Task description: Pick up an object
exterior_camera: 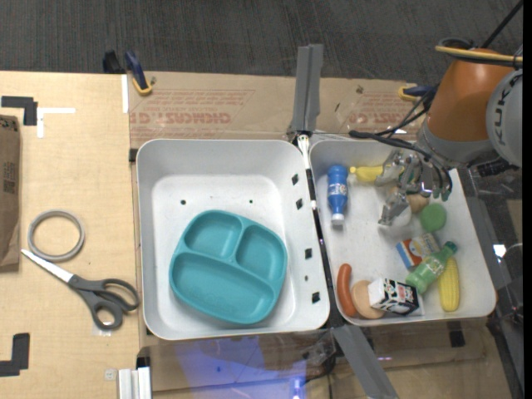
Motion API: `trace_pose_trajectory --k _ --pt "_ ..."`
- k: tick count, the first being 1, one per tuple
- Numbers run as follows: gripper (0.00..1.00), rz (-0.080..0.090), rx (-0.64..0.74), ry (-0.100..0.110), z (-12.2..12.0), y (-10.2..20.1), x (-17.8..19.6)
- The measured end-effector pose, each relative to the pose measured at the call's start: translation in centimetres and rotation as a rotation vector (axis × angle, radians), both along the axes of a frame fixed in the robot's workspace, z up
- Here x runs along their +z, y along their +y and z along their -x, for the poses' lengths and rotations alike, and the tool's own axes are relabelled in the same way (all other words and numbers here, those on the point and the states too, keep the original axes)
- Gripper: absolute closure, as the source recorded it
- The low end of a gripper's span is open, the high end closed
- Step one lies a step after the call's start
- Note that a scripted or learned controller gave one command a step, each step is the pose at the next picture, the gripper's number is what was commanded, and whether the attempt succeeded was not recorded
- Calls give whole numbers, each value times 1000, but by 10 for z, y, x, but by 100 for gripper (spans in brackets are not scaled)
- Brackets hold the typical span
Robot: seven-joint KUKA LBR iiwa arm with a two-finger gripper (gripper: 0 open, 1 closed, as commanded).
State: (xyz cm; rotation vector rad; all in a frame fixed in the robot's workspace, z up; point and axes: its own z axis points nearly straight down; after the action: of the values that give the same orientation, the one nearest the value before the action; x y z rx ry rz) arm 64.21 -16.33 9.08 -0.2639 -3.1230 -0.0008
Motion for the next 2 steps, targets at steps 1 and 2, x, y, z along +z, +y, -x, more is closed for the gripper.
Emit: trace_pose_trajectory --k 1,2 --pt "0 1 145 -11 94 -24 2" --pt "0 0 81 -10 120 -38 1"
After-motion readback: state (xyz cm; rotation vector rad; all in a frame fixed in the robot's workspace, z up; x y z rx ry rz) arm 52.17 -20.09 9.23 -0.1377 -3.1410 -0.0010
